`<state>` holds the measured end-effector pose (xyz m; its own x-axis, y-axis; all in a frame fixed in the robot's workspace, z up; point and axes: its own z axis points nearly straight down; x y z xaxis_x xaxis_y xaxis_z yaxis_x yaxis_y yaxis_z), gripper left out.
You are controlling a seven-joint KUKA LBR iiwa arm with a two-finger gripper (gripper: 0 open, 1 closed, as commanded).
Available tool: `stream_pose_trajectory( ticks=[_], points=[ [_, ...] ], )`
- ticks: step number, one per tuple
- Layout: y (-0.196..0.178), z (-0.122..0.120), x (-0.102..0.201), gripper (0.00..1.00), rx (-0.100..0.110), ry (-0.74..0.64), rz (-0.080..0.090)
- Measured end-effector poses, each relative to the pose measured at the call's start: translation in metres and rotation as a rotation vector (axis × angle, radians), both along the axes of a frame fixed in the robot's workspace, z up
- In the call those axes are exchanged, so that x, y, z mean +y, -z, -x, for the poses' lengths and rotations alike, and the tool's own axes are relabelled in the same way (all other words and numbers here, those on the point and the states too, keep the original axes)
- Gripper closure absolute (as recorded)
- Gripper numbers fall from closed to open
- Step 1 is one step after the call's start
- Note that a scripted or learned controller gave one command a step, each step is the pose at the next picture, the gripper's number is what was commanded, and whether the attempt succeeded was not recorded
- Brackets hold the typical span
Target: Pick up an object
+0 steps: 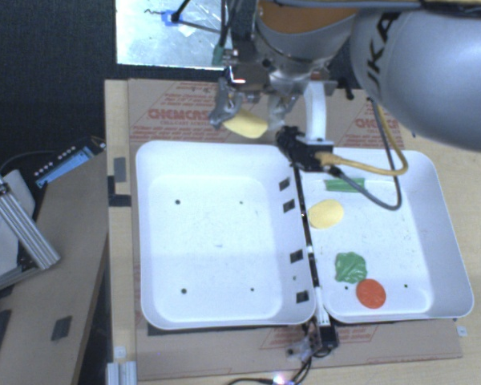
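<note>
My gripper (248,119) hangs above the far edge of the left bin (208,239), with a pale yellow object (245,125) between its two metal fingers (221,111). The fingers are shut on that yellow piece, which is lifted off the bin floor. In the right bin (433,239) lie a yellow oval object (326,213), a green leafy object (350,267), an orange round object (371,293) and a green stick (342,185).
The grey arm with its orange band (321,6) covers the top right. A yellow cable (369,167) and a grey cable loop over the right bin's far part. A black divider with clips (303,239) runs between the bins. Cardboard (168,111) lies beneath the bins.
</note>
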<state>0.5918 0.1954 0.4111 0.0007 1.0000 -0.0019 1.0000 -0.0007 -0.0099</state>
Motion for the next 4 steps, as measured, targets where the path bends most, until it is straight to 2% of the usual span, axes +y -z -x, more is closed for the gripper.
stream_pose_trajectory(
  ticks=[1, 2, 3, 4],
  points=[
    [-0.032, -0.068, 0.006, 1.0, -0.018, -0.003, -0.002],
    [-0.043, -0.077, 0.029, 1.0, -0.014, -0.006, -0.004],
    [-0.07, -0.077, 0.039, 1.0, -0.014, -0.006, -0.003],
    [-0.047, -0.076, -0.031, 1.0, -0.01, 0.004, 0.0]
  ],
)
